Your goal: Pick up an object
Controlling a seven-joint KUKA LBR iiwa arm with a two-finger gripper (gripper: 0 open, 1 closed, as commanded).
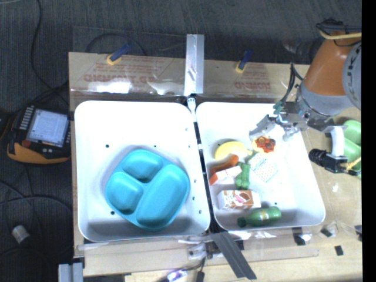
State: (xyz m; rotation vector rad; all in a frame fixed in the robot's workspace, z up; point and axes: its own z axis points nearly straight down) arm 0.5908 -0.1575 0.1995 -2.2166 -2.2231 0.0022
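You see the worktop (135, 75) with two white bins. The left bin (94, 122) has a big blue tray (147, 187) with three parts. The right bin (294, 181) holds the small things: a green bottle (259, 216) by the near wall, a little snack box (238, 199), a yellow lemon (229, 150), and a small orange toy (265, 143). The pincer (276, 127) hangs over the far part of the right bin, just above the orange toy. Its fingers are spread apart and hold nothing.
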